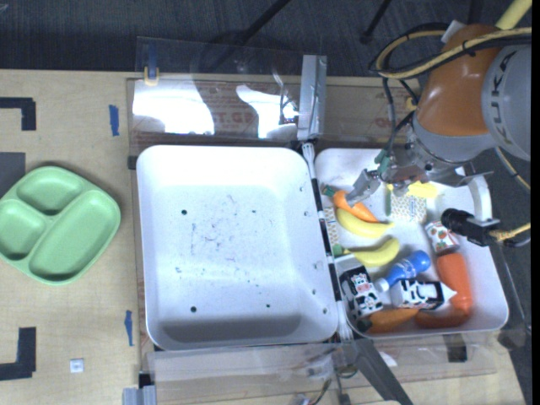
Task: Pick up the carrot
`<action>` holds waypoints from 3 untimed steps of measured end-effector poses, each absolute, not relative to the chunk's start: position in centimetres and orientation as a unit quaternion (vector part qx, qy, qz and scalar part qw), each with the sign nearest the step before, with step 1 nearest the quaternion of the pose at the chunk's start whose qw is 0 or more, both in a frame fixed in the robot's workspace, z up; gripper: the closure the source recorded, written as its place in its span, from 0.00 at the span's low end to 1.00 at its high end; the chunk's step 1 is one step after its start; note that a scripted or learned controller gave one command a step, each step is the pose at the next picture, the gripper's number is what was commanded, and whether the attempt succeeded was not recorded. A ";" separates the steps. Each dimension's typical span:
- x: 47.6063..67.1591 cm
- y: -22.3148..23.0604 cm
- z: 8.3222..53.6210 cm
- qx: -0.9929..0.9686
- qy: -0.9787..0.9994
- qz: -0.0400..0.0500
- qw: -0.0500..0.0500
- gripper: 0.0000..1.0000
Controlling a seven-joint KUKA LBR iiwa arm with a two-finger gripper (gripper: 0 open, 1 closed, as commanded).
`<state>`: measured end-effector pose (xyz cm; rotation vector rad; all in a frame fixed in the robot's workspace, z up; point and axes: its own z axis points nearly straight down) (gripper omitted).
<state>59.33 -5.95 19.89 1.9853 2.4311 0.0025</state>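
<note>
An orange carrot (344, 202) lies at the upper left of the right bin (494, 310), its tip tucked against a yellow banana (361, 218). My gripper (364, 186) hangs just above and to the right of the carrot's upper end, pointing down-left at it. The grey arm with its orange band (460, 99) reaches in from the upper right and hides the bin's back corner. I see nothing lifted off the bin floor.
A second banana (375, 251), a blue bottle (403, 270), a black-and-white cow-patterned item (419, 293), a large orange-red vegetable (456, 283) and a yellow-white packet (411, 201) crowd the right bin. The left bin (228, 243) is beside it. A green divided plate (57, 224) sits far left.
</note>
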 end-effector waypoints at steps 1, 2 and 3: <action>63.3 -10.2 9.5 0.528 0.849 0.001 0.001 0.00; 63.4 -10.3 10.5 0.529 0.849 0.002 0.002 1.00; 66.7 -0.5 26.5 0.495 0.869 0.001 0.002 1.00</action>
